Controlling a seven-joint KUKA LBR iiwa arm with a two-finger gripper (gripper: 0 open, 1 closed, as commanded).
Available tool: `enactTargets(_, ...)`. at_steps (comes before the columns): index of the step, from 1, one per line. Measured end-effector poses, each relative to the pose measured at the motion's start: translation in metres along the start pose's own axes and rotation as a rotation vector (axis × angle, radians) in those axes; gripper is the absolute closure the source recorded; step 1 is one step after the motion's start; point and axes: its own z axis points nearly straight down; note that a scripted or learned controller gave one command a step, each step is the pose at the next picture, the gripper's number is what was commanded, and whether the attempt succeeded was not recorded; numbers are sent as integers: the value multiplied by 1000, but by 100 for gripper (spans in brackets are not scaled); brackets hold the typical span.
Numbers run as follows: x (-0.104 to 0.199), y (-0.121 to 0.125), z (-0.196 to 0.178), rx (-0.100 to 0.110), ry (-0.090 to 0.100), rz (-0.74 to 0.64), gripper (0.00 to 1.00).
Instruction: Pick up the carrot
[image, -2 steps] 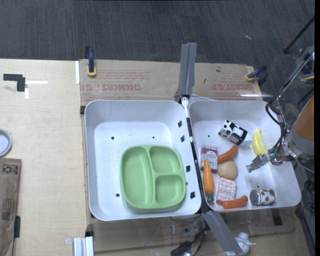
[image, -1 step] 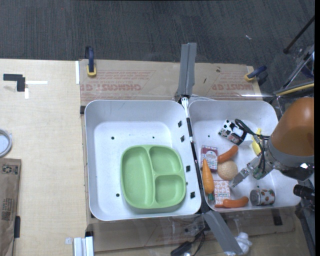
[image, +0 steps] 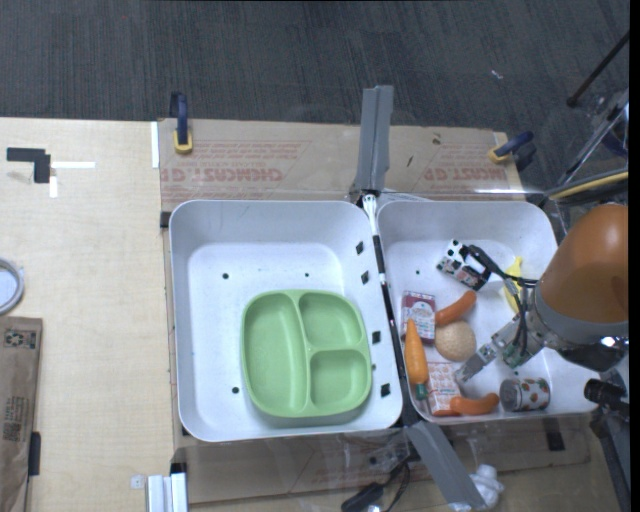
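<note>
The arm is reaching into the right bin (image: 540, 215) from the right, and the gripper (image: 470, 368) is hovering just below the tan roll (image: 455, 341), on the side toward the near wall. Whether the tool is standing apart or together is not showing from this slant, and nothing is visibly being carried. By my reading the approach is in hand and the grasp is not yet made. The carrot (image: 415, 352) is lying just left of the tan roll, stretched along the bin's left wall and close against it. The next move is probably calling for a short shift to the left, past the roll, and a descent that lines the tool across the carrot's narrow width instead of along it. The wall beside the carrot is leaving little room on that side, and the roll is crowding the other, so a bump or a missed closing is looking likely. Other things are inviting a mix-up. A short orange stick (image: 457, 305) is lying just above the tan roll, and a second orange stick (image: 472, 404) is lying below it, near the gripper. A small red carton (image: 419, 312) is sitting up and to the left of the roll, close to the carrot's upper end, and a tin can (image: 525, 393) is lying down and to the right of it. Well to the left of the roll, in the left bin (image: 180, 300), a green divided plate (image: 305, 352) is resting out of the way
</note>
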Motion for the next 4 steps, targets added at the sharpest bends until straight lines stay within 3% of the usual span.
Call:
enactTargets(1,51,76,-99,2,2,-16,0)
enactTargets(2,31,22,-3,-3,-4,-31,0)
enactTargets(3,32,23,-11,-3,1,-30,100)
enactTargets(4,113,73,-99,3,2,164,100)
